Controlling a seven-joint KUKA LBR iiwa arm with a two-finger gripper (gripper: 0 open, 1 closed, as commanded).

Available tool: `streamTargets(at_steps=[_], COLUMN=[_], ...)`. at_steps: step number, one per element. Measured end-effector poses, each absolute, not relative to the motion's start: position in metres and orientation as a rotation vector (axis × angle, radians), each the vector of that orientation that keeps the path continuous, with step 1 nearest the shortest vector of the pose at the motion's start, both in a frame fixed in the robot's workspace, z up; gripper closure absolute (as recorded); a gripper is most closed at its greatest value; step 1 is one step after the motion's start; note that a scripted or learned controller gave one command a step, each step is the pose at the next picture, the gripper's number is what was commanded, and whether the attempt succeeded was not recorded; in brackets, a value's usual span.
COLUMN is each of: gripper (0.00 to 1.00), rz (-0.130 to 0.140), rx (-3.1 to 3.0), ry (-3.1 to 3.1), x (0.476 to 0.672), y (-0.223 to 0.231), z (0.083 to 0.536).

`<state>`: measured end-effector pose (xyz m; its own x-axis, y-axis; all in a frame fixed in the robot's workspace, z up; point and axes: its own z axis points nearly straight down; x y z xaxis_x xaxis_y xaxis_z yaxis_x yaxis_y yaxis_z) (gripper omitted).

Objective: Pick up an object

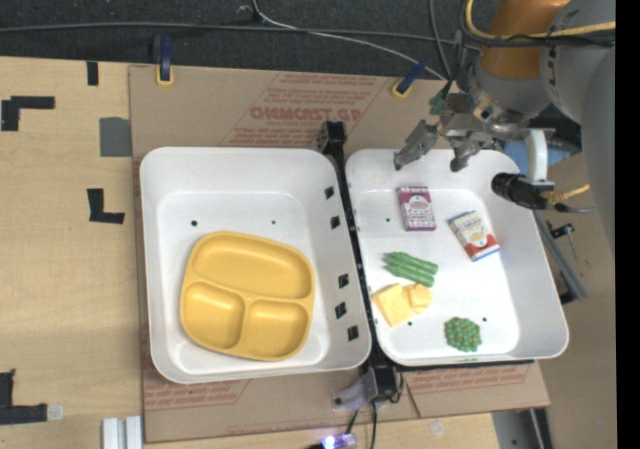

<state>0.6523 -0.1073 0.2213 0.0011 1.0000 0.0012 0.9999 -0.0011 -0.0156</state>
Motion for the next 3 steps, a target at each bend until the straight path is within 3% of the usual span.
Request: streamTargets(at_steps=[1,2,3], gripper=[0.00,0.00,0.00], rz=[0.001,0.008,0.009], rx=[-2.219,-2.216,-2.216], ry=[-2.223,-2.222,-2.221], x=[0.655,0.661,0.655], y=[-0.107,-0.103,-0.098], z=[0.231,0.169,0.107])
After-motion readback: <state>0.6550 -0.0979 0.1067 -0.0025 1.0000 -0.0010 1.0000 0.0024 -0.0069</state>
